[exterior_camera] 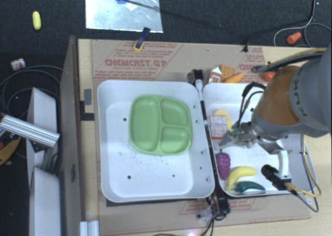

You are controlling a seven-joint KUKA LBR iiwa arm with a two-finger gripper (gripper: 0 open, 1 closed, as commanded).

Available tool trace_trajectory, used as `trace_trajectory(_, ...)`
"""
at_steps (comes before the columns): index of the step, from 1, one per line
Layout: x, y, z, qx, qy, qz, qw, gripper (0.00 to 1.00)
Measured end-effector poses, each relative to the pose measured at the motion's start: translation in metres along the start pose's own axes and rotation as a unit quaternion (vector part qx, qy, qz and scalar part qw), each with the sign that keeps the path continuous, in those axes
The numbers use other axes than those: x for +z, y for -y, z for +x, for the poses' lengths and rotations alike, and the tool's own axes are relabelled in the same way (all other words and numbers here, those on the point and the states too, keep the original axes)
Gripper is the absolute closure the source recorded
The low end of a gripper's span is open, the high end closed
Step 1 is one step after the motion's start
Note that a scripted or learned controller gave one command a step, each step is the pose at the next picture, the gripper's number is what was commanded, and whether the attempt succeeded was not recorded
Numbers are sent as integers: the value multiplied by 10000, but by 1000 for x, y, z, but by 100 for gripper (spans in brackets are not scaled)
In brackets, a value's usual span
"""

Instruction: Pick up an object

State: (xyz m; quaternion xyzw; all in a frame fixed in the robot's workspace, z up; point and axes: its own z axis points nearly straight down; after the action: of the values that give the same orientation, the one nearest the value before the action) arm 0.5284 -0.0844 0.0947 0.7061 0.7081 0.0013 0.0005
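My gripper point(237, 136) hangs low over the middle of the right bin point(290, 185), below the arm's orange band point(275, 102). Just left of it lies a white and red packet point(218, 124) with a yellow piece point(222, 112) at its far end. A purple bunch of grapes point(223, 163) sits in front of the gripper by the bin's left wall. A yellow banana point(241, 174) and a dark green item point(251, 186) lie at the bin's near edge. The arm hides the right part of this bin.
The left bin point(116, 178) holds a green divided plate point(159, 125). Behind the right bin, on the cardboard, lie an orange carrot point(234, 78) and a small orange and white item point(217, 74). A black part point(196, 77) sits between the bins' far corners.
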Motion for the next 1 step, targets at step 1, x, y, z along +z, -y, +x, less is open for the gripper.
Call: trace_trajectory(1, 10, -46, -10, -7, 11, -10, 10000, 0)
